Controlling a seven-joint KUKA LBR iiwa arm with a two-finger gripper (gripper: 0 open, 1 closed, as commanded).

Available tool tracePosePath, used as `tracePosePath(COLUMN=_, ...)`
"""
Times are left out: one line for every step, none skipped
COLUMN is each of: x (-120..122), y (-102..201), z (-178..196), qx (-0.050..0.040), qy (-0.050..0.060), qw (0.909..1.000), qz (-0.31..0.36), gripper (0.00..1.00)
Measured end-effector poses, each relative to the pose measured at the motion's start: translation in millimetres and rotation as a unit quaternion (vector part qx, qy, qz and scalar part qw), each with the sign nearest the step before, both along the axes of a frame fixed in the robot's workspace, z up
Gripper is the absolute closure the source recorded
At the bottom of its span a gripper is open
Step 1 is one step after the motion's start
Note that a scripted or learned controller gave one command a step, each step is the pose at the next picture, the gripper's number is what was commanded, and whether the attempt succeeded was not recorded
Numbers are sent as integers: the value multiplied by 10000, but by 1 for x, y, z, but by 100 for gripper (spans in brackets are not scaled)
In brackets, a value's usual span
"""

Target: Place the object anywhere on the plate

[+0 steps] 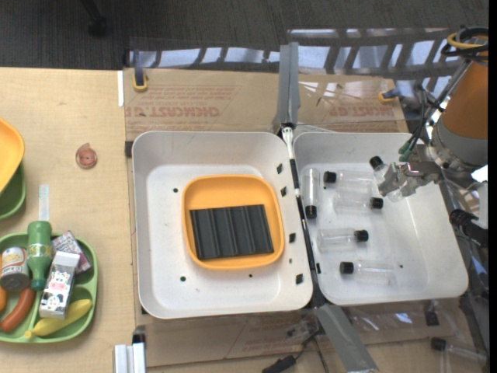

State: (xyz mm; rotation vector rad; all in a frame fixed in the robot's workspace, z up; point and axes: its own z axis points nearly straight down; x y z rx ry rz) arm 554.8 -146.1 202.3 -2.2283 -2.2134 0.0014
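Note:
An orange plate [231,187] lies in the left bin [155,208], with a dark grey ribbed slab [233,232] on its middle. Several clear vials with black caps lie scattered in the right bin [435,270], among them one near the bin's centre [342,238] and one nearer the front [370,270]. My gripper [390,183] hangs low over the right bin's far right part, close to a vial with a black cap [376,203]. No vial shows clearly between its tips.
A metal divider [289,92] runs back from between the bins. On the wooden bench at left are a green tray of toy food [78,317], a yellow bowl [8,158] and a small pink item [86,156]. Cables and framing crowd the right edge.

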Motion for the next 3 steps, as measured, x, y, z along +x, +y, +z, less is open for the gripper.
tracePosePath(x=34, y=-63, z=-8, qx=-7, qy=5, qw=9997, qz=243, gripper=100)
tracePosePath(x=85, y=-75, z=50, qx=-13, qy=-8, qw=9967, qz=811, gripper=100)
tracePosePath(x=105, y=-75, z=122, qx=-14, qy=-13, qw=9786, qz=2056, gripper=100)
